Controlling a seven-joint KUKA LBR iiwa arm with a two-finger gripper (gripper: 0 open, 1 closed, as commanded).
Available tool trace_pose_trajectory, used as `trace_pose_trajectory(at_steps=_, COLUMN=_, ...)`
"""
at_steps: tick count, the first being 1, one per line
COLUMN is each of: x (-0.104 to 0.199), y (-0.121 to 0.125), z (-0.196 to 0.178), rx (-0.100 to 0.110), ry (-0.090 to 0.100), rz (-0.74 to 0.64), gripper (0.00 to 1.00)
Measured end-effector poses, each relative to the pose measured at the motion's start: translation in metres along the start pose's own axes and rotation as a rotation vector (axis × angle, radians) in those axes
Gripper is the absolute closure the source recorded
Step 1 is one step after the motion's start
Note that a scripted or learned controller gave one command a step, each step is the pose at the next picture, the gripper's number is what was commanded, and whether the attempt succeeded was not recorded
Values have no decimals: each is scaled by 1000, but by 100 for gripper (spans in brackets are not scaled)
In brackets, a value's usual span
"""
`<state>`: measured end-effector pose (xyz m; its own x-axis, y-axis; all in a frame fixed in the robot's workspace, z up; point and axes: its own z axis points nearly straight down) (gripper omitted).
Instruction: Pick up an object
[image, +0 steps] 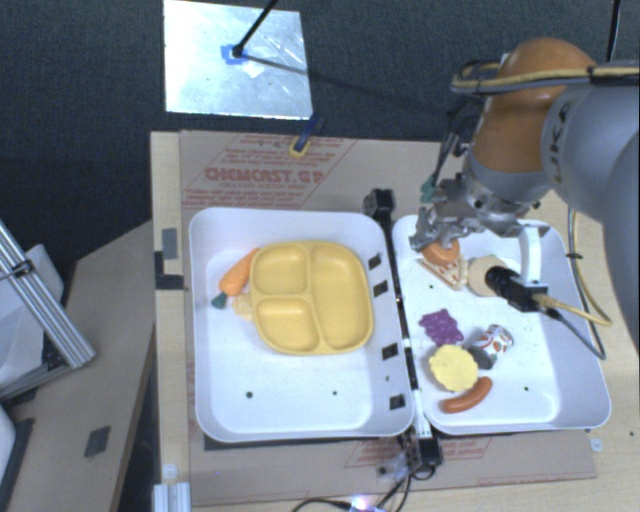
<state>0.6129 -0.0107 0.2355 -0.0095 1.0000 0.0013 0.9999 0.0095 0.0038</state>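
Sausage (467, 396) nearest, front of right bin (570, 385); behind it yellow disc (454, 367), purple piece (440, 325), small can (497, 339). Further back, cake slice (445, 264) under my gripper (437, 236); can't tell its state. Left of the bin: yellow tray (305, 296), carrot (237, 272).

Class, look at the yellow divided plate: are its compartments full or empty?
Empty: all three compartments of the yellow plate show bare; the carrot lies beside it.

One fixed camera — mounted above the table (120, 300), angled down at a slant. Both white bins (300, 420) are framed whole, at moderate range; the arm (590, 130) is seen entering from the right.
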Motion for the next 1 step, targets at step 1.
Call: trace_pose_trajectory(at_steps=1, x=53, y=4, z=-4, rx=1, ry=0, rz=0, gripper=100)
